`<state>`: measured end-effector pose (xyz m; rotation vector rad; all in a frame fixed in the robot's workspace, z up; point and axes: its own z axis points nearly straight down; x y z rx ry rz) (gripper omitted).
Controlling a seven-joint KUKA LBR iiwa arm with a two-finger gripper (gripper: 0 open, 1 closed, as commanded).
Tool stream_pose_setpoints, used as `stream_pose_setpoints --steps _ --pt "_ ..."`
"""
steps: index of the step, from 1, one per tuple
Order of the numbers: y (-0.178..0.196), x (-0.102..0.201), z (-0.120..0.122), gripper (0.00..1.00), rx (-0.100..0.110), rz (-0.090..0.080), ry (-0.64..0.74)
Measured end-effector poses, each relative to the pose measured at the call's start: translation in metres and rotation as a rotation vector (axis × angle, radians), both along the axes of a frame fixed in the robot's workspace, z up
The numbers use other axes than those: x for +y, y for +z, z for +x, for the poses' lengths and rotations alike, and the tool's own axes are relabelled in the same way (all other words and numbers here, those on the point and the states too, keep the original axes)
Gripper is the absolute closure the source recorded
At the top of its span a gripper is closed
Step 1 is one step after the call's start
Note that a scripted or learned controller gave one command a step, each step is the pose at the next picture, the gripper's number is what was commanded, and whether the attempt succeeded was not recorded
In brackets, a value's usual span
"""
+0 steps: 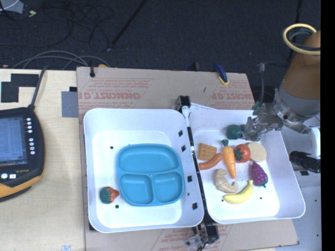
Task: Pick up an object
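Whether it is wide or narrow I cannot tell, so the hand [255, 128] should settle squarely over the tomato [242, 152] before closing.

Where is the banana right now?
The banana lies in the right-hand bin, near its front edge, just below the purple grapes and beside the beige croissant.

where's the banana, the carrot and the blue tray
banana [239, 193], camera view, middle of its curve
carrot [230, 161], camera view, orange body
blue tray [149, 160], camera view, large top compartment
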<state>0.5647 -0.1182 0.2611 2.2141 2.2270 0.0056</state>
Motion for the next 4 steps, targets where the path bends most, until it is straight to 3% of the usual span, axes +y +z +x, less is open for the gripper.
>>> stream_pose_setpoints --steps 1,2,3,4 --pt "-0.077 0.035 -0.042 1.0 0.016 0.002 -0.006" --pt "-0.013 0.101 -0.042 1.0 0.001 0.001 0.001" --pt "0.061 0.106 -0.039 1.0 -0.001 -0.001 -0.005" --pt "0.127 0.162 -0.041 1.0 -0.001 0.0 0.0"
